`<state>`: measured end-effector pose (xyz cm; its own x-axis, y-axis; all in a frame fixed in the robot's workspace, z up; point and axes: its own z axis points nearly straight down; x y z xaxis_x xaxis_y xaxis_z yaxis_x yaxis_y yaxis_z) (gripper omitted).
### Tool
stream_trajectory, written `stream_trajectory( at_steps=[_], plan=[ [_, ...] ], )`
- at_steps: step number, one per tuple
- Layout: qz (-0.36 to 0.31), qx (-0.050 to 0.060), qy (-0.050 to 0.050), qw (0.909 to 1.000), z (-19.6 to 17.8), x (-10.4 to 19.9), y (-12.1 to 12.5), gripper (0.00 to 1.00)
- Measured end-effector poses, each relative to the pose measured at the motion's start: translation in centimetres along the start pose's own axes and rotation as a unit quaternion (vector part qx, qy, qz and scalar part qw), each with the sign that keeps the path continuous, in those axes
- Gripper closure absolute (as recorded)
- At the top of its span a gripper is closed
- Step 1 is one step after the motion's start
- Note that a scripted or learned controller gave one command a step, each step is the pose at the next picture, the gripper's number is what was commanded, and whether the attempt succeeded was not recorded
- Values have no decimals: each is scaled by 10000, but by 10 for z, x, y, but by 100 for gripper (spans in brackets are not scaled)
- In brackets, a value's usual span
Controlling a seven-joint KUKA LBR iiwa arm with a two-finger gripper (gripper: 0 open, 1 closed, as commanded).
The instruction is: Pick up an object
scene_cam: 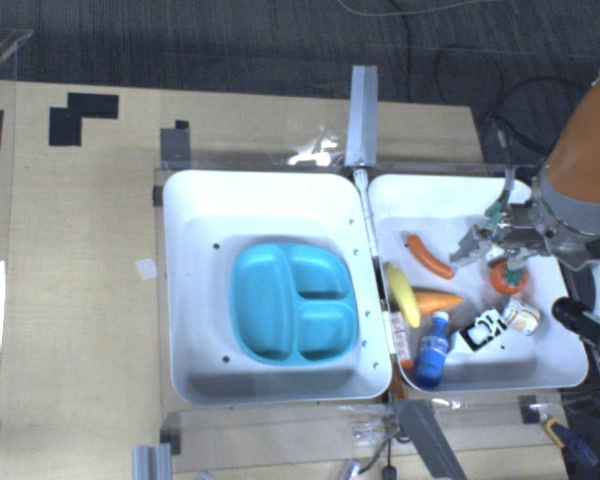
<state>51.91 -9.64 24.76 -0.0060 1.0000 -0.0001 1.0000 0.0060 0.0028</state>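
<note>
Colours you see in the two white bins

Light blue tray (292, 302); red sausage (429, 257), yellow banana (403, 298), orange carrot (441, 301), blue bottle (432, 350).

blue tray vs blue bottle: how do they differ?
The blue tray lies flat in the left bin; the blue bottle lies on its side in the right bin, among other items. The tray is light blue, far bigger and has compartments; the bottle is darker blue, slim, with a white cap. Both are blue.
</note>
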Motion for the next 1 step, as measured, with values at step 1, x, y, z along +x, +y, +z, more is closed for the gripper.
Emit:
stream_trajectory(
  at_steps=[1],
  plan=[
    [-1237, -27, -12, 9923, -66, -19, -10, 0]
  ],
)
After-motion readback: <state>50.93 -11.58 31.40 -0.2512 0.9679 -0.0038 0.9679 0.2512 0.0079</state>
